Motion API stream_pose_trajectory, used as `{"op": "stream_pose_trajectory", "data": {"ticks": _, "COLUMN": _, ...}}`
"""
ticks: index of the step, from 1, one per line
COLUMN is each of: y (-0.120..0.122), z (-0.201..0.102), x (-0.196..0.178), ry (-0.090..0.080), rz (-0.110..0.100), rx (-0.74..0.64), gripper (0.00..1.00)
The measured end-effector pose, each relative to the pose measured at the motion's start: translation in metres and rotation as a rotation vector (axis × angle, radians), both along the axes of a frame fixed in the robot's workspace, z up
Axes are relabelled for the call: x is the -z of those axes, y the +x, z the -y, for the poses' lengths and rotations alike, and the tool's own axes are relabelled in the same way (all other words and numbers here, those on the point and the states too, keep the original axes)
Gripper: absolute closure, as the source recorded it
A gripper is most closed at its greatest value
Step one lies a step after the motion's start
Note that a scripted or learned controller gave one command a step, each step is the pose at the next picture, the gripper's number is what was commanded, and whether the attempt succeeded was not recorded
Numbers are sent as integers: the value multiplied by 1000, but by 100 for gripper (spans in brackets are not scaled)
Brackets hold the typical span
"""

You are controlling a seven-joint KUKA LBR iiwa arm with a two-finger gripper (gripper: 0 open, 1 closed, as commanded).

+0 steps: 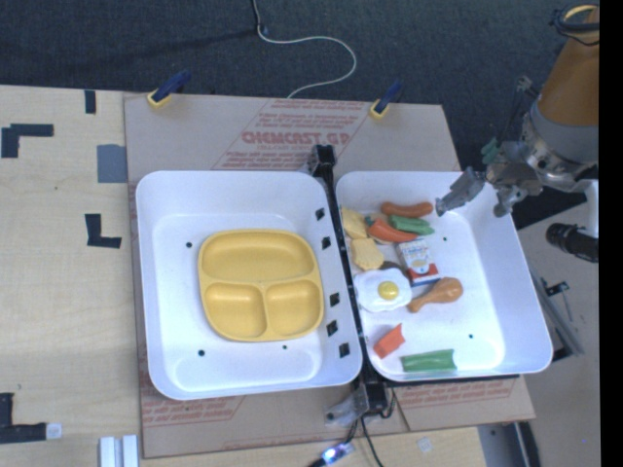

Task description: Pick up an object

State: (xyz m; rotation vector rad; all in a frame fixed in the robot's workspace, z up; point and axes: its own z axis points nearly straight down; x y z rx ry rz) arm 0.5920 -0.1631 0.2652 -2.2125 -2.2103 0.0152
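The right bin [506, 290] holds several toy foods: a brown sausage [407, 208], an orange and green pepper [399, 228], yellow chips [360, 243], a small white packet [417, 257], a fried egg [383, 290], a chicken drumstick [438, 292], an orange wedge [388, 340] and a green block [428, 361]. My gripper [480, 200] hangs over the bin's back right corner, to the right of the sausage. Its two fingers are spread apart with nothing between them.
The left bin [165, 212] holds a yellow divided plate [261, 283]. A black clip [322, 159] sits where the two bins meet at the back. Cardboard lies under both bins, and a white cable [311, 42] trails behind them.
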Motion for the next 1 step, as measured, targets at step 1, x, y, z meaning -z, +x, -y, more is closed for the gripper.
{"op": "stream_pose_trajectory", "data": {"ticks": 1, "y": 2, "z": 0, "x": -7, "ry": -2, "rz": 12, "rx": -3, "gripper": 0}}
